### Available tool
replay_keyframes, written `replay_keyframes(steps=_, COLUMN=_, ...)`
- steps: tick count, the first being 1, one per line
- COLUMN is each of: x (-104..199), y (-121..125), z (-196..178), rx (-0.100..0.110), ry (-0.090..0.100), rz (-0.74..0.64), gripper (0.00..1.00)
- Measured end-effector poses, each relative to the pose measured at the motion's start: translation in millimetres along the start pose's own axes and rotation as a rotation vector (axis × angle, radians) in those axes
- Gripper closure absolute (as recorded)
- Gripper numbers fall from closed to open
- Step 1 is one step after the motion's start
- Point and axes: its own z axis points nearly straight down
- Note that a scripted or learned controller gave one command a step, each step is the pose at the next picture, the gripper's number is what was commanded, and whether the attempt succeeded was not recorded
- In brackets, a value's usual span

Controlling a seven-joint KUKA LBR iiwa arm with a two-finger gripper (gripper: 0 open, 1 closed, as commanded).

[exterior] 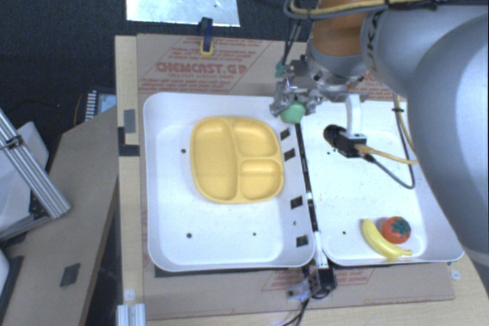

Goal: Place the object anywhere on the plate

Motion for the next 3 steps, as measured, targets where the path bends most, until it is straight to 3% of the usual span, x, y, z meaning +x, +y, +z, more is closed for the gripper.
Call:
replay_keyframes(steps=2, x=122, y=1, z=-20, rx=-0.002, ry=0.001, rz=0.0, gripper=1.0)
replay_keyframes(steps=3, x=118, y=1, z=-19, rx=-0.001, ry=-0.001, rz=0.006, gripper=0.0)
